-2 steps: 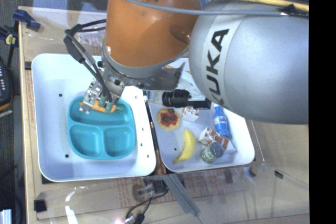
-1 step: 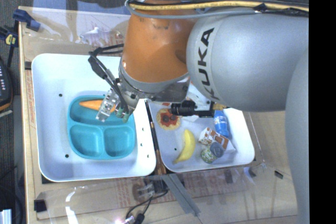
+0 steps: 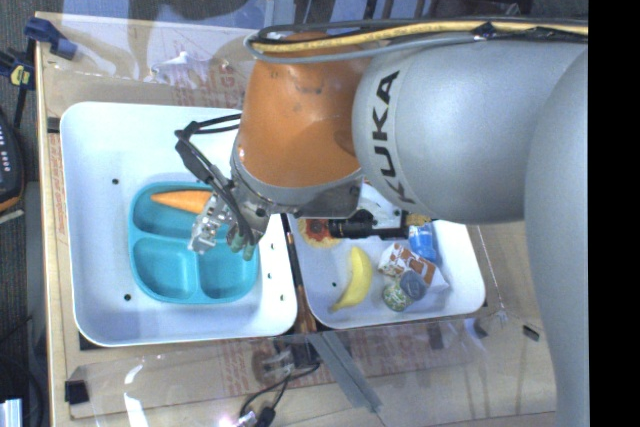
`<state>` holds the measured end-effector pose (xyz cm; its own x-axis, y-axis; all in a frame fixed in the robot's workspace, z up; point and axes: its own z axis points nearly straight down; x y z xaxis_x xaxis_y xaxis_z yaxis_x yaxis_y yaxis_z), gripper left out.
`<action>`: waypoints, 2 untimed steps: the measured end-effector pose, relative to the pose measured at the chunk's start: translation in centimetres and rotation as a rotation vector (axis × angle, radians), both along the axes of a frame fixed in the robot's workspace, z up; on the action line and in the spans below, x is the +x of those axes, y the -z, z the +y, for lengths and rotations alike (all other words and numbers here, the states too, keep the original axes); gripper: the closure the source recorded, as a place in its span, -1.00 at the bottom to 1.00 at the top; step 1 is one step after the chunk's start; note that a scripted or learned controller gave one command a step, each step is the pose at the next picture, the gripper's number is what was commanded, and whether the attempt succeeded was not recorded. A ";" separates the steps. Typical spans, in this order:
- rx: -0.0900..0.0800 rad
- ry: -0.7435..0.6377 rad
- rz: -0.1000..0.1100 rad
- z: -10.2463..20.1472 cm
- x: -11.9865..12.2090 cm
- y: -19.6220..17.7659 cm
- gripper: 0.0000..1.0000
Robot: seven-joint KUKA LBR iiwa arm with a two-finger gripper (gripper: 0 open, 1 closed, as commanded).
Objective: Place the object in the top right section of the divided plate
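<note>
White bins hold a blue divided plate (image 3: 190,260) with a carrot (image 3: 181,201); "KUKA" marks the arm (image 3: 420,140); end effector (image 3: 222,233) grip state unclear.

Two white bins (image 3: 90,215), one divided plate (image 3: 150,255), one carrot (image 3: 180,201), one banana (image 3: 353,280).

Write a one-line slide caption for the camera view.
KUKA arm's gripper hovers over a blue divided plastic plate holding an orange carrot, in the left white bin.

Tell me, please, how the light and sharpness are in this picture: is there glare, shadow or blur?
Camera view: light is even and soft; the white left bin looks bright but not washed out; a faint sheen lies on the grey arm; the arm shades the right bin beneath it; the gripper and blue plate look slightly soft.
</note>
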<state>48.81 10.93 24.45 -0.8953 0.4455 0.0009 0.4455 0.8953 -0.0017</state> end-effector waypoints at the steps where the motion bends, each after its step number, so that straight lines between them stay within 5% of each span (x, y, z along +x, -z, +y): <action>1: 0.001 -0.074 -0.004 -0.4 -1.1 -2.5 1.00; 2: 0.000 -0.074 -0.004 -0.4 -1.1 -2.5 -1.00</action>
